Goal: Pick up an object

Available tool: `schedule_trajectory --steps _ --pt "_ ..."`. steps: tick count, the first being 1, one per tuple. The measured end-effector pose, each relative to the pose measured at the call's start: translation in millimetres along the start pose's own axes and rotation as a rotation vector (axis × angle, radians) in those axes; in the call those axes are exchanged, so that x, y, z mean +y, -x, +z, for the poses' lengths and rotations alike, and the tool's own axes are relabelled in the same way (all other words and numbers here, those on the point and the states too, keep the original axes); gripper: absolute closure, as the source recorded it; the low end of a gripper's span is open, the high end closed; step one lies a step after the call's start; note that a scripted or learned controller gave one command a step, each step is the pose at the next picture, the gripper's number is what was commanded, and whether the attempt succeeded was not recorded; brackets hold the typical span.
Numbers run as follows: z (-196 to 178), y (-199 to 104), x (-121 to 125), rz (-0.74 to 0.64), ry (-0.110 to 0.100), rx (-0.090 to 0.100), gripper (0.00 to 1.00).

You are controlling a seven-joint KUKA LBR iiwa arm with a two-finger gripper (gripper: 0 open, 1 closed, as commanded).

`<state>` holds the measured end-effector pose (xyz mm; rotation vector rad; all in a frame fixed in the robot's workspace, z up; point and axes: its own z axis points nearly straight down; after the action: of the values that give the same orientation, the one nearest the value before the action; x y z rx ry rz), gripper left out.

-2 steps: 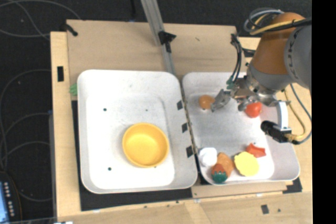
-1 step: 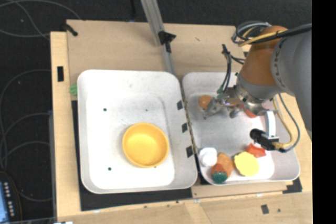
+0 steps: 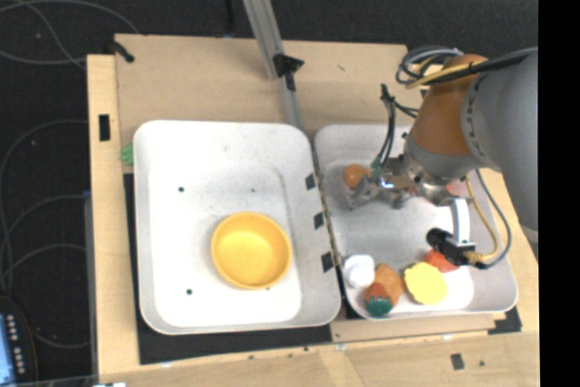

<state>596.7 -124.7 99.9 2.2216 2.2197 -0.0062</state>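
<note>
My gripper [image 3: 373, 188] is low in the upper left part of the right bin [image 3: 399, 236], under the grey arm with the orange band [image 3: 444, 118]. A small orange object [image 3: 354, 175] lies right beside the gripper's tip, on its left; whether they touch is unclear. Along the front of the right bin lie a white ball [image 3: 359, 268], an orange piece with a green end [image 3: 383, 285], a flat yellow piece [image 3: 426, 285] and a red piece [image 3: 441, 261]. A yellow bowl [image 3: 251, 249] sits in the left bin [image 3: 181, 168].
A slanted metal post [image 3: 258, 9] rises behind the two bins, near their shared wall. Cables [image 3: 480, 222] hang from the wrist over the right bin's right side. Brown bench top [image 3: 199, 77] surrounds the bins.
</note>
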Motion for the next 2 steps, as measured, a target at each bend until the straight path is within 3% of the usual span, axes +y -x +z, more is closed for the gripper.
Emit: schedule_trajectory --steps 1,2 --pt "-12 0 1 0.003 0.005 0.002 1.0" --pt "-56 2 6 -0.002 0.008 0.004 1.0"
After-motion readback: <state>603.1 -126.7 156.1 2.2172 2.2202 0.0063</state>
